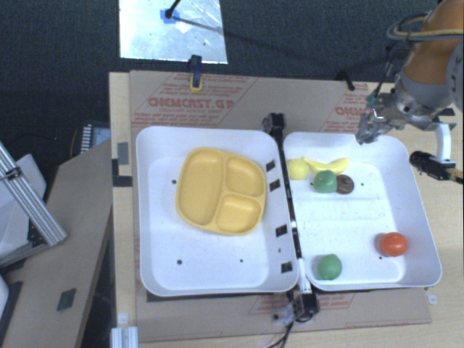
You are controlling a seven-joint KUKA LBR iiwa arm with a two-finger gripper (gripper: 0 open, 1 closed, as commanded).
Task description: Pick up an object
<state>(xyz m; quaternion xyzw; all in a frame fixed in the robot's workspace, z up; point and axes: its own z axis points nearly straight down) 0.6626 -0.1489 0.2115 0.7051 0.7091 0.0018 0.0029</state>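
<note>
- Arm (pixel 428 56) comes in from upper right, grey w/ orange band, wrist angled down-left toward the far edge of the right bin (pixel 417 216).
- Gripper (pixel 366 133) sits above the right bin's far rim, near its far-right corner. Too small and blurred to read the jaw state; cannot tell. Nothing seen held.
- Right bin contents, far-left cluster: yellow lemon-like piece (pixel 298 169) nearest the divider, banana (pixel 326 165) just beside it, partly behind a green round fruit (pixel 324 183); dark brown round item (pixel 345 185) touching or just beside the green one on its right.
- Cluster is near the gripper but apart from it, toward the viewer and to the left.
- Orange-red round fruit (pixel 393 244) sits alone by the bin's right wall, near side.
- Second green ball (pixel 330 267) at near-left corner of the right bin, well apart from the cluster.
- Left bin (pixel 156 252): yellow divided tray (pixel 221 191), three compartments, lying flat, turned at a slant, roughly centre-far.
- Both bins rest side by side on a cardboard sheet (pixel 217 96) w/ red lettering; black clips along the seam between bins.
- Shiny foil-like square (pixel 174 20) on dark floor beyond the bench, w/ a blue mark on it.
</note>
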